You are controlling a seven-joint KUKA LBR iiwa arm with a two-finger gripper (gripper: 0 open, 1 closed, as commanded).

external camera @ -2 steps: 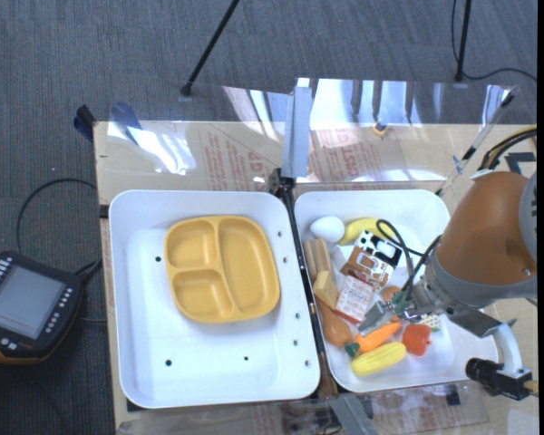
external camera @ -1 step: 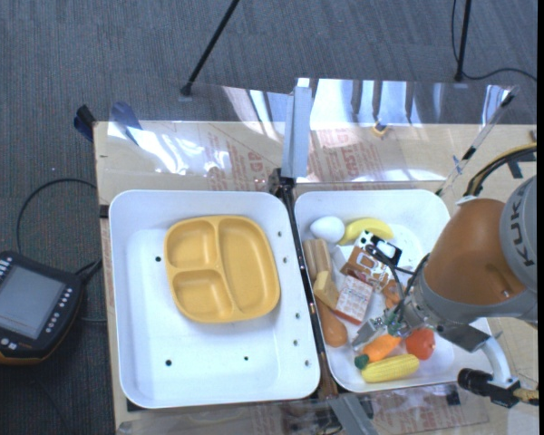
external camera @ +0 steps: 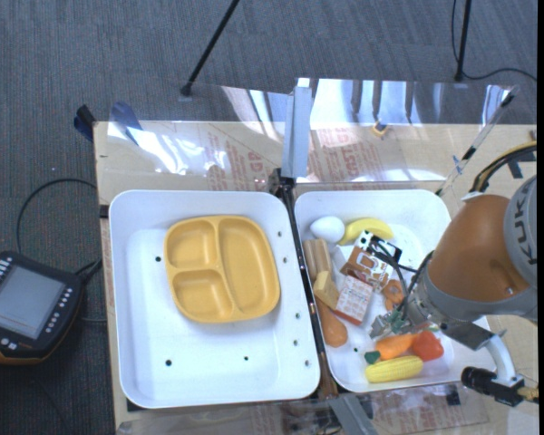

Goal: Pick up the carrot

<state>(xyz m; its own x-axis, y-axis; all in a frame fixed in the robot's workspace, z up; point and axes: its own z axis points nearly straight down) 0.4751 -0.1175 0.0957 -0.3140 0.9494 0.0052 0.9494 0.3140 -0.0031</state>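
The carrot (external camera: 394,344), orange with a green top at its left end, lies near the front of the right bin (external camera: 435,208), between a red piece (external camera: 428,344) and an ear of corn (external camera: 394,368). My gripper (external camera: 399,320) hangs low over the bin, just behind the carrot and close to touching it. The arm's orange band (external camera: 476,256) hides the bin's right side.
The right bin also holds a white egg (external camera: 326,228), a banana (external camera: 367,229), small boxes (external camera: 355,293) and an orange oval piece (external camera: 334,331), crowded to the gripper's left. A yellow divided plate (external camera: 222,267) sits in the left bin (external camera: 145,352).
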